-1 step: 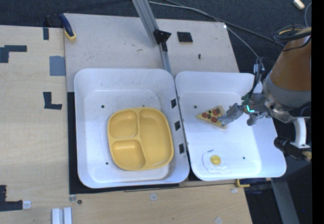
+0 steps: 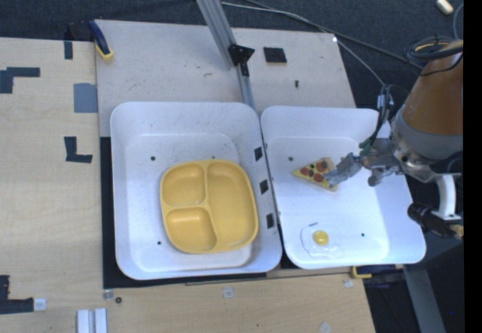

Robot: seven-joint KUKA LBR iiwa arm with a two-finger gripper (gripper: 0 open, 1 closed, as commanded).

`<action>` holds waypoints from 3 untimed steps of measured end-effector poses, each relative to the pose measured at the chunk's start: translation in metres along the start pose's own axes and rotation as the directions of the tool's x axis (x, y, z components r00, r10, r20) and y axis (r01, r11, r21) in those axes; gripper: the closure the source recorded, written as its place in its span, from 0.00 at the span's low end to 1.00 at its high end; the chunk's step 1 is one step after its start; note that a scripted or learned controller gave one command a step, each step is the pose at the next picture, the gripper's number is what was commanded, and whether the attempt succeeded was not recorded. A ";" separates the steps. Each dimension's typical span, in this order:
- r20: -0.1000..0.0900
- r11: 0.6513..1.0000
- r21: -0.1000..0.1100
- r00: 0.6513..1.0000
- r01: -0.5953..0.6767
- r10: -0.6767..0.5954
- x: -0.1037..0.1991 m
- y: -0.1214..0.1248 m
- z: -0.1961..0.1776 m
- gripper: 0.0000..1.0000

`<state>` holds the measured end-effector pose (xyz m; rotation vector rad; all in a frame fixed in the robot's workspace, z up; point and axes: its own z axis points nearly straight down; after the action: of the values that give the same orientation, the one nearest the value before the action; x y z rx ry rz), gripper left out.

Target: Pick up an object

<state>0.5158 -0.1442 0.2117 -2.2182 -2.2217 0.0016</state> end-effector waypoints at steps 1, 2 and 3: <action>0.000 1.000 0.005 1.000 -0.001 0.001 -0.001 0.008 0.059 0.00; 0.001 1.000 0.001 1.000 -0.001 0.001 -0.001 0.007 0.123 0.00; 0.002 1.000 -0.004 1.000 -0.002 0.002 -0.002 0.008 0.124 0.00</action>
<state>0.5238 -0.1457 0.0877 -2.2231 -2.2225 -0.0009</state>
